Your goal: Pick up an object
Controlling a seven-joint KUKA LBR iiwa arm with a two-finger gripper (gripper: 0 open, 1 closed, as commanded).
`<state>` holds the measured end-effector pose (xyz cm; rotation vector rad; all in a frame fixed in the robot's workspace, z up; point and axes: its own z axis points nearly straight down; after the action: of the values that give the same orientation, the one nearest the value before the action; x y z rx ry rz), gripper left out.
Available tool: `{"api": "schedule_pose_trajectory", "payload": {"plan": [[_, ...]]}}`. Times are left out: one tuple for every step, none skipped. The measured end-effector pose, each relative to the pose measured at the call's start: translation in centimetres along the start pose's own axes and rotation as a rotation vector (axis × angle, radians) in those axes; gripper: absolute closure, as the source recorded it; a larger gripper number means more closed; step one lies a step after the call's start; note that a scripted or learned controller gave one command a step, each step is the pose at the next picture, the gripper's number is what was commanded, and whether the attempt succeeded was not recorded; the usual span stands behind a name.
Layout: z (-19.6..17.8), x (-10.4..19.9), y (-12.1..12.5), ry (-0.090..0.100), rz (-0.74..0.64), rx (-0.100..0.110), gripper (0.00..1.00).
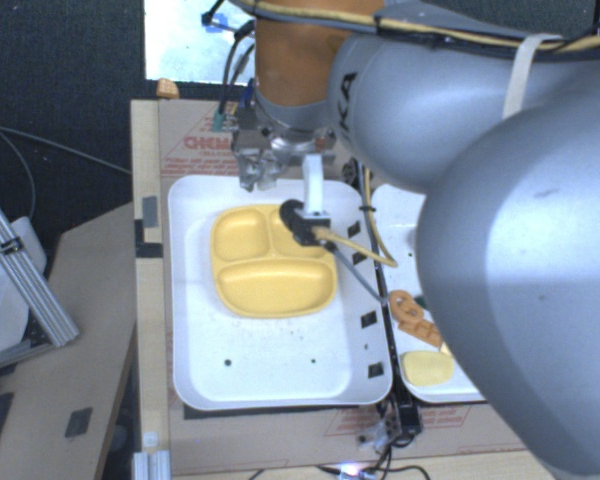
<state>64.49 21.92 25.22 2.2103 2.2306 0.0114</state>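
Yellow divided plate (273,263) in left-hand white bin (195,368); claw (257,175) at bin's far rim, near plate, opening: can't tell; orange-brown item (410,314), pale yellow piece (427,368) in rt bin (400,213).

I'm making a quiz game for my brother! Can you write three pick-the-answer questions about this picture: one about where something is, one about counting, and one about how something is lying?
1. Where is the yellow plate?
A) in the left bin
B) on the floor
C) on a shelf

2. How many sections does the plate have?
A) one
B) three
C) six

3. How is the plate lying?
A) upside down
B) standing on its edge
C) flat, hollow side up

Answers:
1 A, it rests on the left bin's white bottom.
2 B, two small sections sit beside one large one.
3 C, its hollows face up toward the camera.
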Motion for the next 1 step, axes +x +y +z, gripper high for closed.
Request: {"api": "schedule_pose_trajectory", "payload": {"plan": [[0.8, 1.59, 2.49, -0.003, 0.004, 0.002, 1.0]]}}
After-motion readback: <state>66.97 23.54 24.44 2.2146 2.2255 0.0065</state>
